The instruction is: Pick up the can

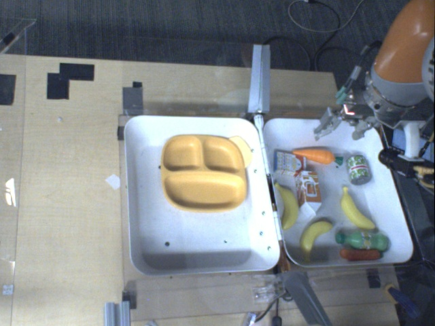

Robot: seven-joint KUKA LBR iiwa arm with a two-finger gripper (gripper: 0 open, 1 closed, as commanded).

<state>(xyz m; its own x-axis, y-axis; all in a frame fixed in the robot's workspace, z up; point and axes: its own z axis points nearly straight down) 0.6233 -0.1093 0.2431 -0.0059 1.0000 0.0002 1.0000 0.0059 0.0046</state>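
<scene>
Can [359, 169]: was found lying in the right bin [401, 209], near its far right side, untouched.
Gripper [343, 122]: was seen spread open, empty, above the bin's far rim.
Progress: nothing grasped; descent, closing and lift were judged outstanding.

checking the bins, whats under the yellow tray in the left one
The yellow tray lies upside down on the left bin floor. A pale yellow edge peeks out at its upper right corner; I cannot tell what it is. Anything else beneath is covered.
</scene>
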